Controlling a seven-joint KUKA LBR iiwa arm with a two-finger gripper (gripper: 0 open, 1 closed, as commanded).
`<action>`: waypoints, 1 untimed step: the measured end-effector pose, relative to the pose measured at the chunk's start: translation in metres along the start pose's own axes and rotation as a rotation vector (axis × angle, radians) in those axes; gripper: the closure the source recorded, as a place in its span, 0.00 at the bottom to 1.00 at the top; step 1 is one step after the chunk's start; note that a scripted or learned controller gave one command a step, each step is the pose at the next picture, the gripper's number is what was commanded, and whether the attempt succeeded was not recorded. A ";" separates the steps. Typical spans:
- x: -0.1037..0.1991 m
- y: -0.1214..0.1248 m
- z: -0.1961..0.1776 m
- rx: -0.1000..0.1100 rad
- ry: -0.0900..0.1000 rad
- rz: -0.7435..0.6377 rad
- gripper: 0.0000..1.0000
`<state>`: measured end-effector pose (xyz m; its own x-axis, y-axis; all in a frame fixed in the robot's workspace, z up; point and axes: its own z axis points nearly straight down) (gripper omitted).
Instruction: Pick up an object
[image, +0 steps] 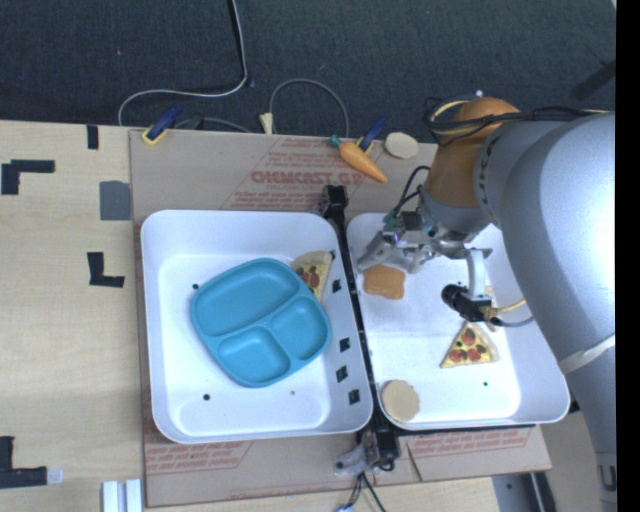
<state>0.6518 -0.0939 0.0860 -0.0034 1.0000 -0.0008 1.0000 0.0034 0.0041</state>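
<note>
My gripper hangs over the back left part of the right bin, under the orange wrist band. A brown bun-like piece lies right below it, close to the bin's left wall; whether they touch I cannot tell. A pizza slice lies further right on the bin floor. A round tan cookie rests near the front left corner.
The left bin holds a blue divided plate and a second pizza slice against its right wall. Behind the bins, a toy carrot and a pale round piece lie on the cardboard. The grey arm covers the right side.
</note>
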 end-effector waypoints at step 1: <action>-0.015 -0.014 -0.001 -0.001 0.000 0.002 0.00</action>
<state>0.6383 -0.1086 0.0865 -0.0010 1.0000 -0.0012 1.0000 0.0010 0.0047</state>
